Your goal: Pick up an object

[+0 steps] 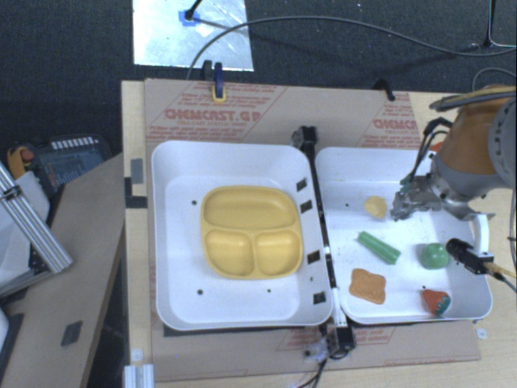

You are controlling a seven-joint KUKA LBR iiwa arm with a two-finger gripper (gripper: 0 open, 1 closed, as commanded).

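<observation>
Gripper (401, 208) low in the right bin (477, 301), beside the yellow ball (376, 208).
The ball lies on the bin floor just left of the fingertips, not between them; whether the fingers are apart, I cannot tell.

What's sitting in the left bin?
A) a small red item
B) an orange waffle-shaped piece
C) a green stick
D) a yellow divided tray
D: the yellow tray lies in the left bin, while the green stick, the orange piece and the red item all lie in the right bin.
</observation>
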